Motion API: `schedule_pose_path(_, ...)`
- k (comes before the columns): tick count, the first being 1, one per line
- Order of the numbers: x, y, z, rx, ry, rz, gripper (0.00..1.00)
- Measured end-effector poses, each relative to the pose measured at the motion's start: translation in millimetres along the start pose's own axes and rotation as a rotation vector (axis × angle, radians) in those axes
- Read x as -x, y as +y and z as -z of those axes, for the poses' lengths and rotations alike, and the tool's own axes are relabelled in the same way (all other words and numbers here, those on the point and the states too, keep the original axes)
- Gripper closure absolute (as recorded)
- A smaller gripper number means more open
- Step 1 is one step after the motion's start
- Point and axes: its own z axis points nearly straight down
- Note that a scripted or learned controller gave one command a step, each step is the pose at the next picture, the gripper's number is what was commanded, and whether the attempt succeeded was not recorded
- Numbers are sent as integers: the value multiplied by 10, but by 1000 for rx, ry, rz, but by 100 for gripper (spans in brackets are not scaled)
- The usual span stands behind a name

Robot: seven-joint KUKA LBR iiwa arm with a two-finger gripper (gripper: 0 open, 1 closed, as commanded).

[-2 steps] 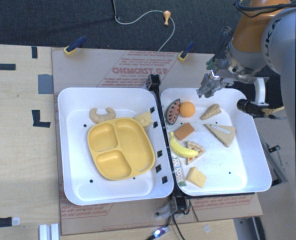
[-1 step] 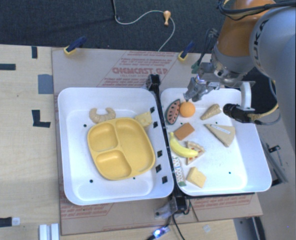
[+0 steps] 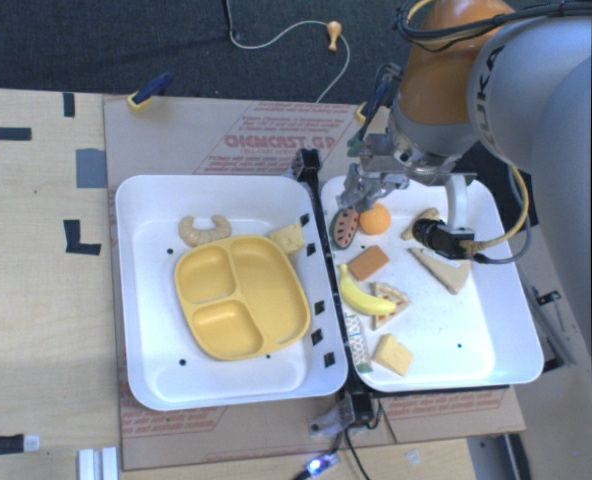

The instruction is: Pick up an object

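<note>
Our tool (image 3: 361,196) hangs low over the rear left corner of the right shallow white bin (image 3: 506,368); we cannot tell whether it is clenched or released.

Just below it we see one red seeded watermelon-slice toy (image 3: 344,228) by the bin's left wall, the nearest thing to pick, and just beside that one orange plastic ball (image 3: 375,219). Farther out in the same bin we count one brown rectangular block (image 3: 368,262), one yellow toy banana (image 3: 364,298), one pale tan wedge (image 3: 444,268) and one yellow cheese-like block (image 3: 393,354). The left shallow white bin (image 3: 136,368) holds three things: one yellow divided plastic tray (image 3: 241,296), one tan curved pastry toy (image 3: 204,230) and one pale yellow cube (image 3: 289,238). The two bins stand side by side on the counter (image 3: 36,268).
</note>
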Motion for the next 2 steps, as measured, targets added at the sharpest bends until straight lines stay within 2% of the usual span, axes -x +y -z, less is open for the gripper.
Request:
schedule_pose_path(1,-434,-262,-196,-3,-1,-1,100)
schedule_pose_path(2,-824,-408,-248,-1,-1,-1,100)
